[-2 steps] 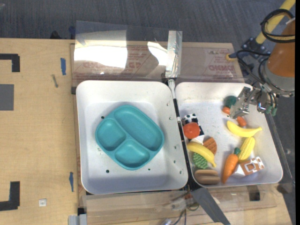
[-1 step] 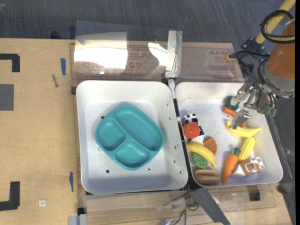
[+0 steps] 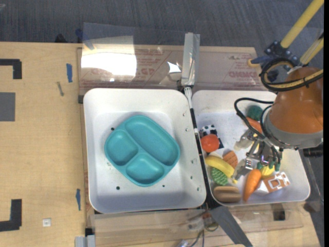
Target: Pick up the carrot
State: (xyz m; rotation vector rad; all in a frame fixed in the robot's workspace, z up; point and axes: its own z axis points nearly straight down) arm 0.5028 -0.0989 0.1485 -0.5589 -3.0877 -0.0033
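Note:
The carrot [image 3: 251, 183] is orange with a green leafy top. It lies at a slant near the front of the right bin [image 3: 300, 192], tip toward the front wall. My gripper [image 3: 245, 156] hangs over the middle of that bin, just behind and left of the carrot's thick end. Its metal fingers [image 3: 246, 164] stand apart and open, with nothing visibly between them. The grey wrist and orange band [image 3: 297, 109] rise to the right and hide part of the bin's back right.
Packed around the carrot are a yellow banana [image 3: 220, 164], a green piece [image 3: 220, 177], a brown bun [image 3: 227, 192], an orange slice [image 3: 230, 158], a red tomato [image 3: 209, 143] and a white-orange box [image 3: 278, 181]. In the left bin lies a teal divided plate [image 3: 142, 149].

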